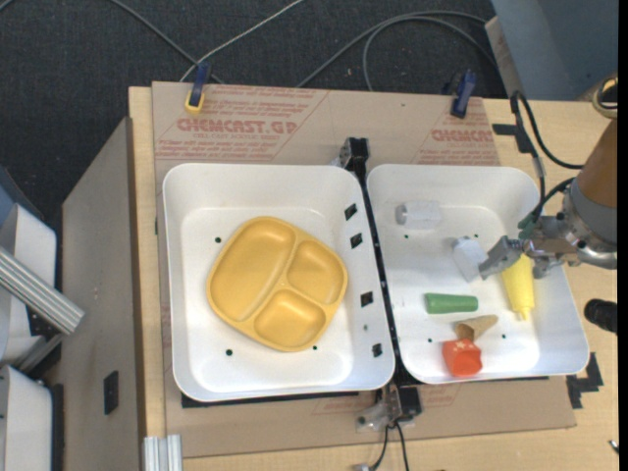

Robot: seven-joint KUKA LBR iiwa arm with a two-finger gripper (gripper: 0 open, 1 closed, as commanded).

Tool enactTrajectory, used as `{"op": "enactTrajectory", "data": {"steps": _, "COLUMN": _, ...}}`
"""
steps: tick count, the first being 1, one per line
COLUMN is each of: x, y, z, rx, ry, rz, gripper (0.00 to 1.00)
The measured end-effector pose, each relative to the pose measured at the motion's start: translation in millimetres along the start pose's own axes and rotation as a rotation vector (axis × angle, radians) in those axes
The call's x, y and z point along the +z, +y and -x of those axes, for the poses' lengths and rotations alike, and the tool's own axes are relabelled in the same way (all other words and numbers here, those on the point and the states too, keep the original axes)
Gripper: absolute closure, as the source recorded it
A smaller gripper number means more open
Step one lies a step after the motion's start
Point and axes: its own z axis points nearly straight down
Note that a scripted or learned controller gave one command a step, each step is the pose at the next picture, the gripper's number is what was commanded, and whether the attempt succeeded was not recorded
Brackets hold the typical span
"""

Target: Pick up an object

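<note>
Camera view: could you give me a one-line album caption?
Gripper over the right bin, beside a yellow bottle; yellow divided plate in the left bin.

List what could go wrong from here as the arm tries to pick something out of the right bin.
1. The pincer sits against the top of the yellow object, close to the bin's right wall; a grasp there could slip off or knock it into the wall.
2. The green object, tan piece and red object lie close together, so reaching for one may push the others.
3. The clear object is faint against the white bin and could be missed.
</note>
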Motion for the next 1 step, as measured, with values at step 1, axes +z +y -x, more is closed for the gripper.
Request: {"op": "enactTrajectory", "data": {"steps": 1, "x": -7.3, "y": 3.2, "z": -0.6, "rx": -0.004, "ry": -0.003, "rz": 0.014, "gripper": 0.00}}
